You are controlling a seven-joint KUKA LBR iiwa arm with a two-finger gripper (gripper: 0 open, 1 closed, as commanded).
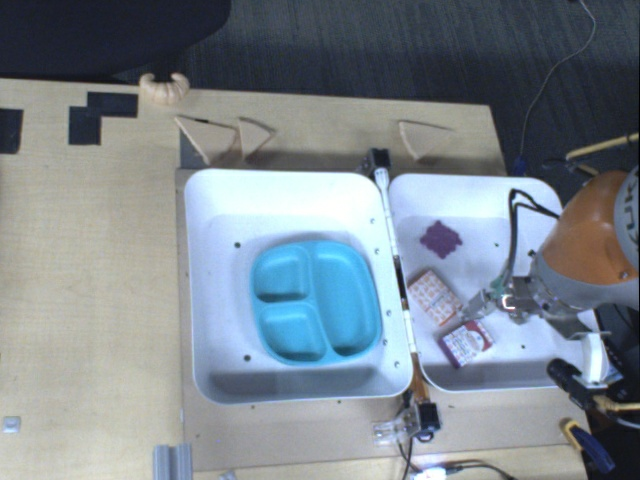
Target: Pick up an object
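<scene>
In the right bin (520,203) lie a purple flat piece (440,238), a pale checkered packet (432,296) and a red and white packet (466,342). My gripper (484,306) hangs low over the bin, just right of the checkered packet and above the red and white packet. Its fingers point left toward the packets; whether anything sits between them is hidden. The orange band of the arm (592,230) fills the bin's right side.
The left bin (215,268) holds a blue divided tray (316,300). A black and white divider bar (392,248) runs between the bins. Cables (520,228) hang by the wrist. Wooden bench surface lies to the left.
</scene>
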